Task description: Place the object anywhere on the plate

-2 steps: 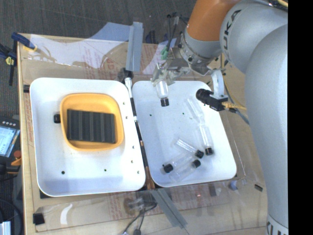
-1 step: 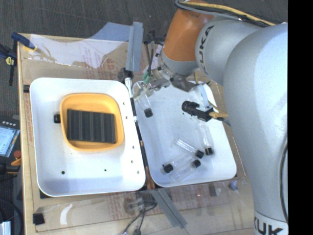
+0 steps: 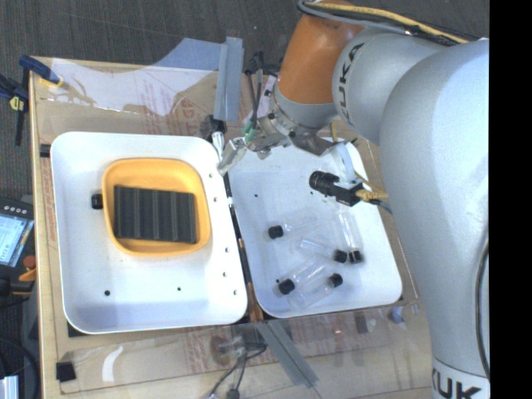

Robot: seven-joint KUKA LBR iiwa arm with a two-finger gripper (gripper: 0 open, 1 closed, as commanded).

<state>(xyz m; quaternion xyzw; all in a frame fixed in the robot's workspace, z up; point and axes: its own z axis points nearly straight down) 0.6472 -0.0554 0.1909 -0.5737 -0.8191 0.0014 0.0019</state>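
- Nearest, the right bin (image 3: 378,285) on the bench (image 3: 166,352) holds several clear vials with black caps (image 3: 320,274), lying loose and scattered toward its near side.
- Beside it, the left bin (image 3: 75,289) carries a yellow plate (image 3: 154,173) with a dark ribbed inset; a small black piece (image 3: 96,200) sits just off its left rim.
- Farther back, the pincer (image 3: 237,146) hangs over the seam between the bins; I cannot tell whether it is wide or narrow.

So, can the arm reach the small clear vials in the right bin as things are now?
Probably yes. The vials lie loose and uncovered in the right bin, and the pincer hangs near that bin's upper left corner, with nothing between them.
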